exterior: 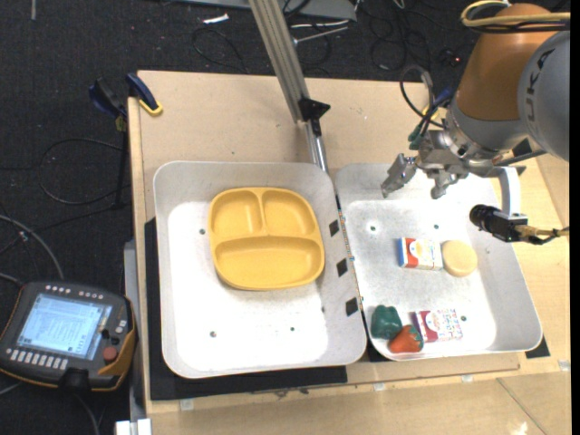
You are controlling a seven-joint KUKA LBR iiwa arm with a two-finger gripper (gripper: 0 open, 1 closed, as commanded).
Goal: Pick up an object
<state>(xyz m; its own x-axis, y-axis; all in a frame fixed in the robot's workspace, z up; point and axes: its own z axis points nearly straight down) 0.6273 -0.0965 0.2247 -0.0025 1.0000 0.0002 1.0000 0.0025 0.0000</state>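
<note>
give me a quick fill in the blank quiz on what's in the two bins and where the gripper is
1. The yellow divided plate lies in the ____ bin.
2. The gripper hangs over the right bin with its fingers ____.
3. The green object touches a ____ object at the right bin's near edge.
4. The plate has ____ compartments.

Missing words: left; open; red; three

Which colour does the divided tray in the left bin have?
The divided tray is yellow, clearest in the camera view.
</note>
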